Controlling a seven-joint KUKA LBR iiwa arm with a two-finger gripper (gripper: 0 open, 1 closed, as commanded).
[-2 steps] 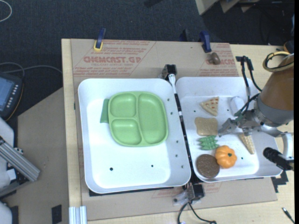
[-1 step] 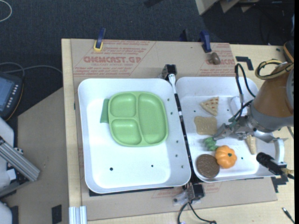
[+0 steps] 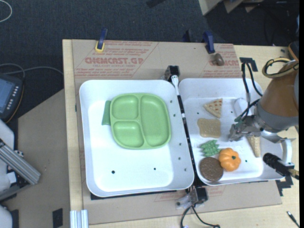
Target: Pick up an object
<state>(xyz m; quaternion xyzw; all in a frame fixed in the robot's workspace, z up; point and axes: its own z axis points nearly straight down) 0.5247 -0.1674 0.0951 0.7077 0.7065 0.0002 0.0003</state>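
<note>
Camera view: the bench (image 3: 142,56) carries two white bins side by side. The left bin (image 3: 95,165) holds a green divided plate (image 3: 140,120). The right bin (image 3: 190,91) holds the pickable things — a tan toast-like slice (image 3: 209,128), a pizza-like wedge (image 3: 214,108) above it, a small green leafy piece (image 3: 209,148), an orange pumpkin (image 3: 229,159), a round brown cookie (image 3: 211,169) and a pale cone-like piece (image 3: 255,145) partly under the arm.

The arm comes in from the right, and the tool (image 3: 238,128) sits low over the right bin, just right of the toast-like slice. Whether its fingers stand wide or narrow I cannot tell — they are small and dark against the wrist — and nothing shows between them.

The nearest candidate seems to be the toast-like slice, lying just left of the tool; its long axis runs roughly left to right. The pumpkin lies below the tool, a little further off. A short shift leftward would likely bring the tool over the slice.
</note>
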